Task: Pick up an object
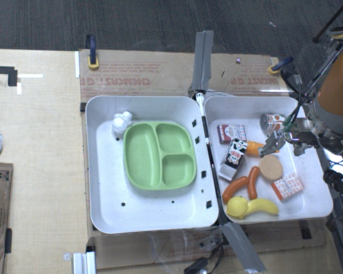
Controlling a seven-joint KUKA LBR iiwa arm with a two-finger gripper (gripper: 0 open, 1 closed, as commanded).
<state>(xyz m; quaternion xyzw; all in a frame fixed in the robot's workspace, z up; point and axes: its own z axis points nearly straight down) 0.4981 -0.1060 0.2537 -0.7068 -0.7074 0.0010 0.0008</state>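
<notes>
My gripper (pixel 272 144) hangs low over the right bin (pixel 314 207), reaching in from the right. Its tip is just above a tan round disc (pixel 271 168) and beside the right end of an orange carrot (pixel 253 148). Around it lie a black-and-white carton (pixel 235 153), a small red box (pixel 231 133), a can (pixel 272 120), two sausages (pixel 244 182), a lemon (pixel 237 207), a banana (pixel 263 206) and a red-and-white packet (pixel 287 186). Nothing is visibly held.
In the left bin (pixel 103 170) lie a green divided plate (pixel 159 154) and a small white object (pixel 121 122). A dark divider (pixel 204 136) runs between the bins. Clamps (pixel 92 59) sit on the cardboard behind them.
</notes>
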